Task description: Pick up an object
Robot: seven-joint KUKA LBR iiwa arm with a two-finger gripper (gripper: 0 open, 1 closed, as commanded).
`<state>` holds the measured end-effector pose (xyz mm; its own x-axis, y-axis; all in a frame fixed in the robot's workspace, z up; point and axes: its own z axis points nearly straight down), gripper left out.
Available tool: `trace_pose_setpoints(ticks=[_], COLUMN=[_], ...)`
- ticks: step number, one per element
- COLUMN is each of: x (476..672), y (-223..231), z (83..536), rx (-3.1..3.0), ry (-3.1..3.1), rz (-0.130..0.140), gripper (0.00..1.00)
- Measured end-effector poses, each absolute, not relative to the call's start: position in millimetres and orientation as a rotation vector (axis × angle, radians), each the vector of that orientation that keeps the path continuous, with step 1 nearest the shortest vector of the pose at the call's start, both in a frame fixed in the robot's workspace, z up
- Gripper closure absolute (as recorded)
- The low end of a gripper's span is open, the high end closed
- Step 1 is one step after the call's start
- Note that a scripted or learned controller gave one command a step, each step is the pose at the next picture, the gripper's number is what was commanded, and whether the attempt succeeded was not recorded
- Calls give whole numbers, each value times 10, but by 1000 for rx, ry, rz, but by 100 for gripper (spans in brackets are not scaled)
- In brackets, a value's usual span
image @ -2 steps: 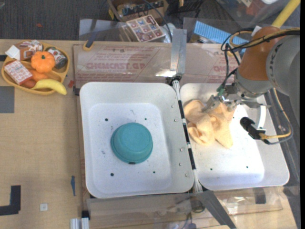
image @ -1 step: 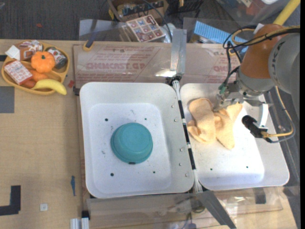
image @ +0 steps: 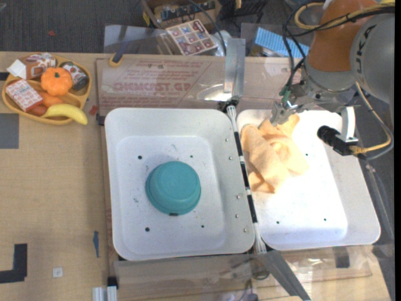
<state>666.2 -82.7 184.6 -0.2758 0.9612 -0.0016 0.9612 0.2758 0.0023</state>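
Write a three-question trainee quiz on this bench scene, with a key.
1. True or false: the teal bowl sits in the left bin.
2. Which bin holds the orange cloth? A) left bin B) right bin C) neither
3. Fill in: the gripper is at the cloth's ____ edge in the camera view.

Key: 1 true; 2 B; 3 top.
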Motion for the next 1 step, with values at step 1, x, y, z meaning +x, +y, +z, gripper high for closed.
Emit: trace_pose_setpoints(ticks=[1], x=[6676], y=[-573], z=[1841], rx=[1967], ry=[2448], rz=[1], gripper=[100])
